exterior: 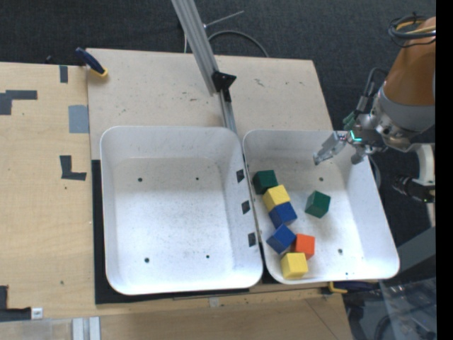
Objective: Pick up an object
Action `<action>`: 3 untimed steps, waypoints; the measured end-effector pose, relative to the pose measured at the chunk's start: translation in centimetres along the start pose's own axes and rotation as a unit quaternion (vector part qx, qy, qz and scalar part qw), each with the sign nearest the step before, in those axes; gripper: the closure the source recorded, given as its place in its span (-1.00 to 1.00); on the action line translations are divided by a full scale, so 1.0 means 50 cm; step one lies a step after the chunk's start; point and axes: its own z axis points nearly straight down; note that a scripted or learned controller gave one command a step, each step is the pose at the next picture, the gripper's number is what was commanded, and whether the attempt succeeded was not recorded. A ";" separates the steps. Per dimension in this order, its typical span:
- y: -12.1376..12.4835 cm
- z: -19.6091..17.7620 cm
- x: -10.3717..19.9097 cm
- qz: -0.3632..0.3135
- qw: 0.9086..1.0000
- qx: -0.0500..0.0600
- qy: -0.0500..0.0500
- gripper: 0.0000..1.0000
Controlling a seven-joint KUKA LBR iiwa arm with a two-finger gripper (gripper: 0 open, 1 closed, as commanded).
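Several small blocks lie in the right bin [368,197]. A dark green block [265,181] sits nearest the bin's left wall, with a yellow block [276,195] and a blue block [283,212] just below it. Lower down are another blue block [280,238], an orange block [304,244] and a yellow block [294,264]. A second green block [318,204] stands apart toward the middle. My gripper [341,149] hangs over the bin's upper right part, open, with nothing between its fingers, above and right of the lone green block.
The left bin [113,190] sits beside the right one. A slanted metal rail [198,41] crosses the bench behind the bins. A blue and yellow clamp [90,62] lies at the bench's far left corner.
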 end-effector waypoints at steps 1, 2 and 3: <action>0.002 -0.005 0.000 -0.001 1.000 -0.002 -0.001 -1.00; -0.018 0.106 0.012 0.000 1.000 0.001 0.000 -1.00; -0.023 0.194 0.011 0.000 1.000 0.001 -0.001 -1.00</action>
